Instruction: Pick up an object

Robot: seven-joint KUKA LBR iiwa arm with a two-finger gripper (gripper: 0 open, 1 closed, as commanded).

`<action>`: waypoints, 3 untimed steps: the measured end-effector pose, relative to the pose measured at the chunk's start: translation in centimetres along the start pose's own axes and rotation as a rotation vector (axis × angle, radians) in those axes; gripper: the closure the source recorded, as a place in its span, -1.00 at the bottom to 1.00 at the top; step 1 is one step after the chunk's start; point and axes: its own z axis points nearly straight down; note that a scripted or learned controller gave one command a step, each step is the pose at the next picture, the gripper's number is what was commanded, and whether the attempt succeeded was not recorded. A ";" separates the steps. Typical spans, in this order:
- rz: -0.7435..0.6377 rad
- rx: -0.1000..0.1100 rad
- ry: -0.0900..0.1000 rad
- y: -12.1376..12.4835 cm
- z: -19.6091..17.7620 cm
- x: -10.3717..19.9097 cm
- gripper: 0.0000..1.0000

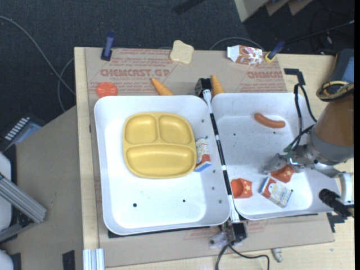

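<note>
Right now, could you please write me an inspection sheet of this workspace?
Surface: bench bearing the left bin and right bin.
Job's things: in the right bin, a sausage, an orange block, a small carton and a red piece.
Clutter: yellow divided plate and small packet in the left bin; bread slice, carrot and red disc on the bench.
Grippers: tool low over the red piece; grasp unclear.
Cables: black cable at the right bin's edge.
Surroundings: dark carpet.
</note>
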 end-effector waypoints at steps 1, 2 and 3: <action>0.000 -0.002 0.000 0.1 -1.0 0.1 1.00; 0.000 -0.002 0.000 0.1 -1.0 0.1 -1.00; -0.002 0.000 0.002 0.1 0.0 5.7 -1.00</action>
